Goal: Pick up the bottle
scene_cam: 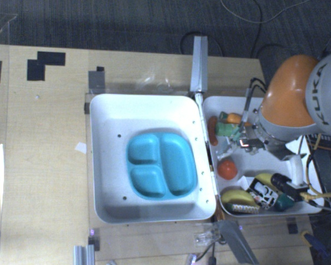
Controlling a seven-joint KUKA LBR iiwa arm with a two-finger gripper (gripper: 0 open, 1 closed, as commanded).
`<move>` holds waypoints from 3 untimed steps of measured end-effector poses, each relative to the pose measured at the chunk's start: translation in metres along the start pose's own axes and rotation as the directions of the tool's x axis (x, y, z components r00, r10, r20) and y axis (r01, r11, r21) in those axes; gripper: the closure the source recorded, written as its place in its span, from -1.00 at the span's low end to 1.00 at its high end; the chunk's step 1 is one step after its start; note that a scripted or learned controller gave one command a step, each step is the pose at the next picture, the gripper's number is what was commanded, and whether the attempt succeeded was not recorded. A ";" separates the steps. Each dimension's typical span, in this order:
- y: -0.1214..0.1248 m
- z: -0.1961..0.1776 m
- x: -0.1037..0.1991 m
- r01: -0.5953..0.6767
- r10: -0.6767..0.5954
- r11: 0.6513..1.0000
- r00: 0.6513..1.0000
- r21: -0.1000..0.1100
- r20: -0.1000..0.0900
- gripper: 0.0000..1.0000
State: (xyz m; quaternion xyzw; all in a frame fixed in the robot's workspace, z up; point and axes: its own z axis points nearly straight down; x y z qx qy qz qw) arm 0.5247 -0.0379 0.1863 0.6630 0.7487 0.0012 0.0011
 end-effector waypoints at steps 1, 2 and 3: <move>0.050 0.053 -0.055 -0.015 0.015 1.000 1.000 -0.001 0.000 -1.00; 0.092 0.073 -0.102 0.061 -0.061 0.998 0.998 -0.003 0.002 -1.00; 0.052 0.097 -0.062 -0.206 0.206 0.978 0.978 -0.008 0.000 -1.00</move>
